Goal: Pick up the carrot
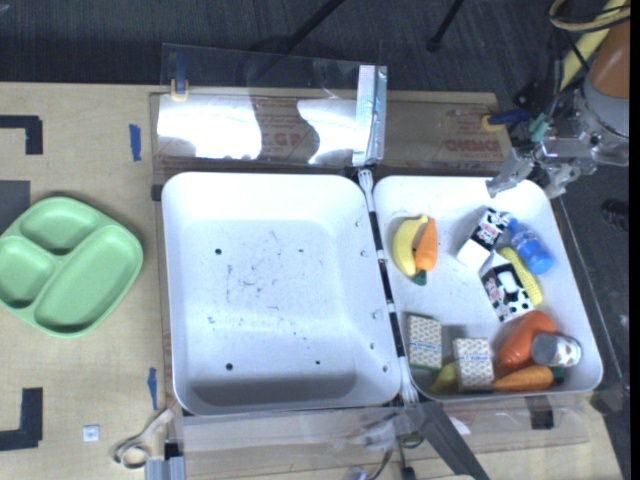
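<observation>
Under the camera lies a pale wooden surface marked with black corner shapes and bits of blue tape, against a dark carpeted floor where black stand legs cross. Two white bins sit side by side on it: the left bin bare apart from faint scuffs, the right bin crowded. A clear plastic sheet stands behind the left bin, and one green divided plate rests far left, well apart from the bins.

Near the right bin's left wall, one carrot lies touching one banana, on the banana's right side. A second orange carrot-like piece lies along the near wall, just below a rounder orange item. Two patterned blocks sit at the near left corner. One blue bottle, a yellow piece and two black-and-white packets cluster at centre right.

The gripper hangs over the right bin's far right corner, well apart from the carrot; whether its fingers are wide or narrow cannot be told, and nothing shows between them.
</observation>
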Robot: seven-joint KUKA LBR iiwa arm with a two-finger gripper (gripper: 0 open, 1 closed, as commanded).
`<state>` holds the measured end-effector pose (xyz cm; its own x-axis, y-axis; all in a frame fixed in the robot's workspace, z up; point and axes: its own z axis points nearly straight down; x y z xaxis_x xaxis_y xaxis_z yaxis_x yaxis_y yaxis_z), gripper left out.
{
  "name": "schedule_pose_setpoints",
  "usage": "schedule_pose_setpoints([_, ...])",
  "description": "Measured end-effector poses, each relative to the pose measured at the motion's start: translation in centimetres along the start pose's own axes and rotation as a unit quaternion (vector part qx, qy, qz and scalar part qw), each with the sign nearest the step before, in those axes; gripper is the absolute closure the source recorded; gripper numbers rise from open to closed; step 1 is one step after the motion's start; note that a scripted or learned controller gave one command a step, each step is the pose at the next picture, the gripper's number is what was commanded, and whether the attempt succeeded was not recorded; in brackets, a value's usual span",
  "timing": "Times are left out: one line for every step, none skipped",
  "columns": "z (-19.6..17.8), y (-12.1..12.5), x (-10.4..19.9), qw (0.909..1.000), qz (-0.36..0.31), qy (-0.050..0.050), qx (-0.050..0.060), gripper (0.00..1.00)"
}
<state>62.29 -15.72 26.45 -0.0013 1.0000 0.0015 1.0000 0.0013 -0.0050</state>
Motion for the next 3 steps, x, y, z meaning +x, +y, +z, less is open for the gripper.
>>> schedule_pose_setpoints([10.7, 2.4, 4.4, 0.9786, -0.206, 0.0, -0.001, 0.0])
schedule_pose_setpoints([14.0, 0.5, 4.1, 0.9925, -0.122, -0.001, -0.007, 0.0])
schedule_pose_setpoints([17.1, 0.8, 5.2, 0.9847, -0.174, -0.004, -0.011, 0.0])
